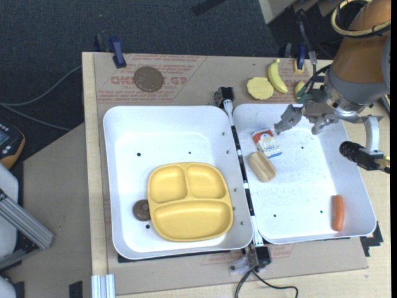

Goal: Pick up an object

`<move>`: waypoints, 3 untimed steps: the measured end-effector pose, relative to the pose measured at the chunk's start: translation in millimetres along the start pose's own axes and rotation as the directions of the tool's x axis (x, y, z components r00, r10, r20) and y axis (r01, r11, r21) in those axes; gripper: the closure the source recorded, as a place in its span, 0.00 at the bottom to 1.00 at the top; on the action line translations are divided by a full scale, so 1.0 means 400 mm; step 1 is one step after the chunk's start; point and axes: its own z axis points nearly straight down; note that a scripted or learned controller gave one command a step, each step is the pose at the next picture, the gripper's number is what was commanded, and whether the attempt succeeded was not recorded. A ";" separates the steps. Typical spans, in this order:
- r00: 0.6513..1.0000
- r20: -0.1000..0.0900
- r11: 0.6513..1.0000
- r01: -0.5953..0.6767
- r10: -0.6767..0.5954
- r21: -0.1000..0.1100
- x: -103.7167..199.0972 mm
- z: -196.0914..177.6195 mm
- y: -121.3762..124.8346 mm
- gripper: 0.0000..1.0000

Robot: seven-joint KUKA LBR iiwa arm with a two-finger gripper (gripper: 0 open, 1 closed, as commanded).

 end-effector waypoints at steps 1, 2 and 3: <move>1.000 0.000 1.000 0.001 -0.001 0.005 -0.001 0.200 0.102 0.00; 1.000 0.001 1.000 0.002 -0.002 0.002 0.019 0.362 0.178 0.00; 1.000 0.002 1.000 0.002 -0.002 -0.006 0.018 0.322 0.182 1.00</move>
